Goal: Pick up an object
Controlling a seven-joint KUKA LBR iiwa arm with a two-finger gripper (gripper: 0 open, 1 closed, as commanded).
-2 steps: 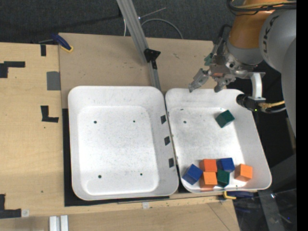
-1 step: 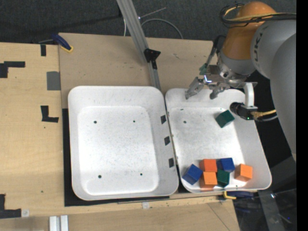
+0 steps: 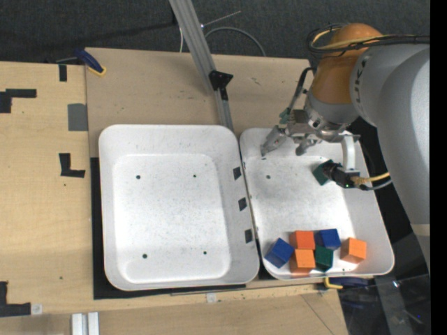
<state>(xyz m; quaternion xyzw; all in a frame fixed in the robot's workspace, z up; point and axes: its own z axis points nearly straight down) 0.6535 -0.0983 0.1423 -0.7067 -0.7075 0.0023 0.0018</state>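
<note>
I've got the gripper [image 3: 286,144] spread wide, holding nothing, over the far edge of the right bin [image 3: 300,190]; the blocks [image 3: 314,248] sit clustered along its near edge, well apart, so I'd reach toward me

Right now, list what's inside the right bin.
The right bin holds six blocks at its near end: three orange, two blue, one green. Its far end lies under the end effector.

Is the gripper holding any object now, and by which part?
Nothing is held: the gripper hangs open over the right bin, far from the blocks.
</note>
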